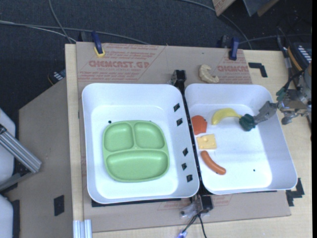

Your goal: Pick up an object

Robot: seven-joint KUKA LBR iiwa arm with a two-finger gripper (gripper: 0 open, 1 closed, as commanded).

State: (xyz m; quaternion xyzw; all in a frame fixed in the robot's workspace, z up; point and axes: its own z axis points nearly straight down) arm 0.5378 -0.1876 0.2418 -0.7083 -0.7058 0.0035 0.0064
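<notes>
The right bin (277, 148) holds a yellow banana (224, 115), a dark green broccoli-like piece (246, 122), an orange-red piece (198, 124), a yellow cheese slice (207, 142) and a red sausage (213, 163). My gripper (258, 116) reaches in over the right bin's far right rim, and its grey tip sits right against the green piece. Whether the green piece is gripped is unclear. The other items lie apart from the gripper, toward the bin's left side.
The left bin (94, 103) holds a green divided plate (135, 150). A beige lump (208, 73) lies on the board behind the right bin. Blue clamps (98, 46) hold the board's far edge. Cables cross the dark floor beyond.
</notes>
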